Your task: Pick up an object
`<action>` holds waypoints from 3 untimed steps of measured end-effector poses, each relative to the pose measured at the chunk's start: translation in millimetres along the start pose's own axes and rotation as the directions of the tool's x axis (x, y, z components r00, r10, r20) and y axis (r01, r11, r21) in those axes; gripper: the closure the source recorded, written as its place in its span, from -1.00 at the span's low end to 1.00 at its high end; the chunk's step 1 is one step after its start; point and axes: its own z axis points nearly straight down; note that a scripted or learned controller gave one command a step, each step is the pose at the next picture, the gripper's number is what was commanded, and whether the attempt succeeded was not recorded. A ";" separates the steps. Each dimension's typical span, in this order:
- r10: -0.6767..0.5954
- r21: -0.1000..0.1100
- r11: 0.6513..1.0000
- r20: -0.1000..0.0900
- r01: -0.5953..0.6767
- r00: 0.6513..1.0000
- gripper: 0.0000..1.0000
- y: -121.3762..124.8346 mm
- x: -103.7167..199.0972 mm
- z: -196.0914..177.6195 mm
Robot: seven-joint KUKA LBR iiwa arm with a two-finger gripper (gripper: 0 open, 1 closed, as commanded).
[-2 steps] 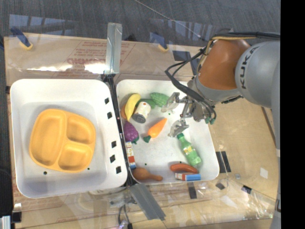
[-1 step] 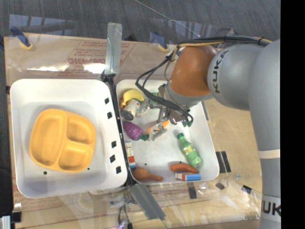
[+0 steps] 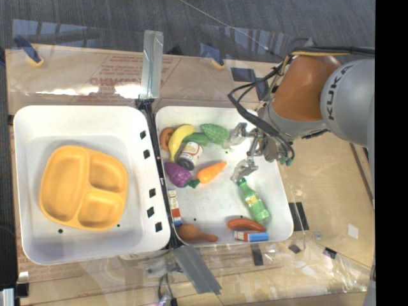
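Hovering end effector [image 3: 241, 150] above green bottle [image 3: 253, 201]

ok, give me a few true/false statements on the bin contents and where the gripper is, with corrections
1. The yellow divided tray lies in the left bin. True.
2. The gripper hangs over the left bin. False: it is over the right bin, just above the green bottle.
3. The banana lies in the right bin's far left corner, beside a can. True.
4. The carrot is held between the gripper's fingers. False: it lies on the bin floor, left of the gripper.
5. The green bottle stands upright. False: it lies flat.
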 end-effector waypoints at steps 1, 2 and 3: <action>-0.022 -0.004 1.000 -0.003 0.022 1.000 -1.00 71.0 -37.3 35.0; 0.472 0.006 0.881 0.001 -0.472 0.881 -1.00 105.4 6.2 37.0; 0.649 0.005 0.760 -0.007 -0.649 0.760 -1.00 101.4 14.8 38.7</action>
